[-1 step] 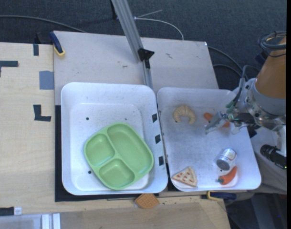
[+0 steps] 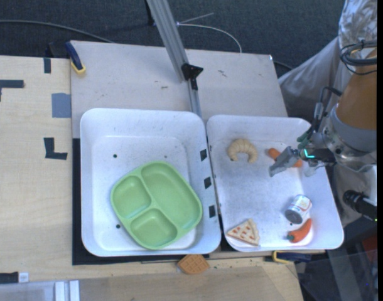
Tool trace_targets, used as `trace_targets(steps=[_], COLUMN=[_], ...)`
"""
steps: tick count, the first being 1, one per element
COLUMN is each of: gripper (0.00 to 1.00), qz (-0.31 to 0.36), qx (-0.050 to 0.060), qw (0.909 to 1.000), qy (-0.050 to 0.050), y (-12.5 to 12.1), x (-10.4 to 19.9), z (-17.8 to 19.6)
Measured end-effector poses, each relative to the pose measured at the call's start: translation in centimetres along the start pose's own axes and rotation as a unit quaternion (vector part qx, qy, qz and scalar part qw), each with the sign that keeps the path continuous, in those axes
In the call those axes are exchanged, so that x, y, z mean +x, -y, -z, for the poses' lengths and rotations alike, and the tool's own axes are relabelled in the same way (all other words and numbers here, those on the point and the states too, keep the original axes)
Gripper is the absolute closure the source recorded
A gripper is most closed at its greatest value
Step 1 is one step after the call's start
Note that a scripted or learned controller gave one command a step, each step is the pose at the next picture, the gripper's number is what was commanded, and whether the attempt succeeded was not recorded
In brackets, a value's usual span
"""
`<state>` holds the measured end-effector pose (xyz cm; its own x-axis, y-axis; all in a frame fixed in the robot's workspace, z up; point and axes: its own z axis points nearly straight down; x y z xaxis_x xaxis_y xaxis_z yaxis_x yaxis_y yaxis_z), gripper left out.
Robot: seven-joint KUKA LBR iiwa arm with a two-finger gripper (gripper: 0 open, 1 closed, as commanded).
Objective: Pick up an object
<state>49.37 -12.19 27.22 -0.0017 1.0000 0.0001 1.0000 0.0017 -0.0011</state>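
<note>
My gripper (image 2: 291, 160) hovers in the right bin (image 2: 254, 125), its fingers spread and grasping nothing, right at a small orange piece (image 2: 274, 152). The step in hand is the approach. Next, I judge, I must descend over that piece and close; the croissant (image 2: 242, 149) lies just beyond it.

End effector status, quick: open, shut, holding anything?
End effector: over the right bin, beside a small orange piece; open or closed cannot be told, and no object is seen in its grip.
</note>
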Motion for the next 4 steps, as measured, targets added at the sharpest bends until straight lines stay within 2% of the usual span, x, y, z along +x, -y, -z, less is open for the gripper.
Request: trace_targets(steps=[1,3,4], gripper=[0.0,0.0,1.0], qz=[0.0,-0.001,0.0], qx=[0.003,0.004,0.002], qw=[1.0,1.0,1.0], qy=[-0.001,-0.001,-0.001], y=[0.5,0.5,0.4], x=[1.0,0.3,0.4], z=[-5.2,-14.2,-13.0])
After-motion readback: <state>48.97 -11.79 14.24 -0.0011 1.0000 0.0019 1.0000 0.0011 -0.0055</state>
